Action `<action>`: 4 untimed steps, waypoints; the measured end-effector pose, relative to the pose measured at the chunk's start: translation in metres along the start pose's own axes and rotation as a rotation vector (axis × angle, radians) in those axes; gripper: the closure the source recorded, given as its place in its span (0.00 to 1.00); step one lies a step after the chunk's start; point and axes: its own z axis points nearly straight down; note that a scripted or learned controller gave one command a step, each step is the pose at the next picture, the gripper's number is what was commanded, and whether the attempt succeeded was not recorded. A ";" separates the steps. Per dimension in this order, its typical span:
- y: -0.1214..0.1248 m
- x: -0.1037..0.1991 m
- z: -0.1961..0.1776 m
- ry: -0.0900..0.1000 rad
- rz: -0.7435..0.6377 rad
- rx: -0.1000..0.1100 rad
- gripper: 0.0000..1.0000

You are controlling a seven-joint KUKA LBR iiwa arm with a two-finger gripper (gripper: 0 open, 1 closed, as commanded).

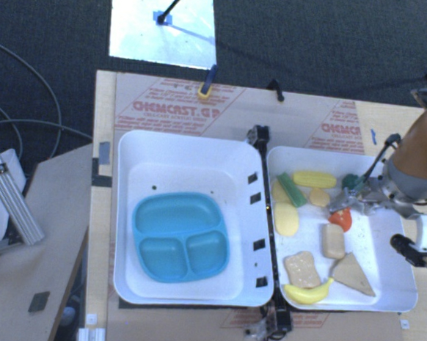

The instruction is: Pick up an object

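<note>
A grey KUKA arm (420, 157) reaches in from three o'clock over the right bin (395, 294); the left bin (200, 154) holds a blue divided tray (180, 235); the gripper (341, 206) hangs at the right bin's centre, just above a small red toy piece (343, 220), and whether it is spread or pressed together cannot be told from this angle. The red piece, the likely target, looks like light, stiff, smooth plastic, apt to slip, so a pinch across its narrow middle seems safest; it is too small to give a clear long axis. Around it lie play foods: a tan wedge (353, 275) at five o'clock, a banana (308, 292) at six, a corn cob (314, 179) at eleven, pointing three-to-nine.
</note>
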 end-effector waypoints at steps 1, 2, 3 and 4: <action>-0.113 0.002 0.000 0.007 0.008 0.015 0.00; -0.106 0.002 -0.011 0.003 0.003 0.003 1.00; -0.018 0.003 -0.110 -0.001 -0.005 -0.010 1.00; 0.001 0.114 -0.151 0.006 -0.010 0.001 1.00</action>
